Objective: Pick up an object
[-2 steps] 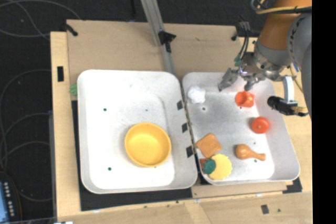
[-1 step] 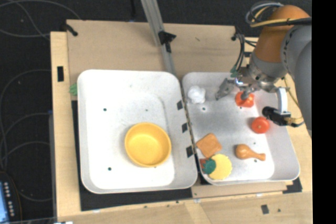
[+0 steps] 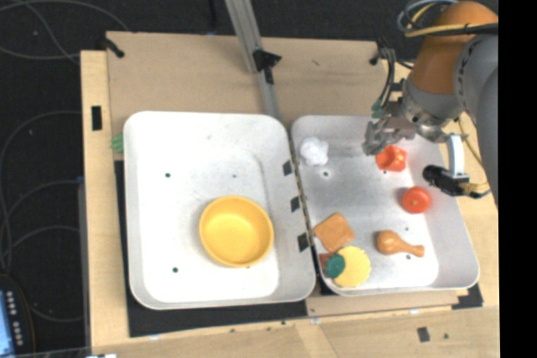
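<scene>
From the camera view above the bench [image 3: 201,80], the pincer [image 3: 379,138] hangs low over the far side of the right bin [image 3: 453,264], just beside a small red-orange object [image 3: 391,158] that lies on the bin floor; whether the two touch, and whether the pincer is open or closed, I cannot tell at this slant. That red-orange piece looks like the likeliest target. It reads as a small plastic toy, so probably light, stiff and a little slick, best taken across its narrow middle so it cannot squirt sideways. Nearer in the same bin lie a red ball [image 3: 416,199], a tan drumstick-shaped toy [image 3: 398,244], a brown block [image 3: 333,231], a yellow disc [image 3: 351,265] and a white crumpled lump [image 3: 314,151]. The left bin [image 3: 151,138] holds a yellow bowl [image 3: 236,230].
</scene>
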Robot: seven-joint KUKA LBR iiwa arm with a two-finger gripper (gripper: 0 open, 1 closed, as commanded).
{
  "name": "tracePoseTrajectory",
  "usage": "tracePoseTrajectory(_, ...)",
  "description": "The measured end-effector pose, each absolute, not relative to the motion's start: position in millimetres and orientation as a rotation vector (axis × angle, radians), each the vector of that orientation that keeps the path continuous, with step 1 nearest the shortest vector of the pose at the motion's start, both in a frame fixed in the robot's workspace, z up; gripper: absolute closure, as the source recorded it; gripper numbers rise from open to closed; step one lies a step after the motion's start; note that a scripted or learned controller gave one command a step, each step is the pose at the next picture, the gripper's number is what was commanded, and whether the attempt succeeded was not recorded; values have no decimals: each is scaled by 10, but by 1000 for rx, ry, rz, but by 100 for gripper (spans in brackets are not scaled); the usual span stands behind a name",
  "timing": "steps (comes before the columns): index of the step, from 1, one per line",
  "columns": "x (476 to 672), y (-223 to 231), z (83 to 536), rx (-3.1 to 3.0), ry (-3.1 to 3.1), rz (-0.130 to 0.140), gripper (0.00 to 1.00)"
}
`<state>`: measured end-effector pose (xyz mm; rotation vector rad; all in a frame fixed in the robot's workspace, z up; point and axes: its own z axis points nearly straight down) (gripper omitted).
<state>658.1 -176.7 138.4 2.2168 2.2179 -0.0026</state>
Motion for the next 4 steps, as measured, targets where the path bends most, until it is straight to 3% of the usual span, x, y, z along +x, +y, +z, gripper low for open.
tracePoseTrajectory(1,6696,-1750,1908,2213,2222,9,100)
tracePoseTrajectory(2,6701,-1760,2284,2214,2227,2,100)
tracePoseTrajectory(4,6301,-718,2363,2217,2224,3,100)
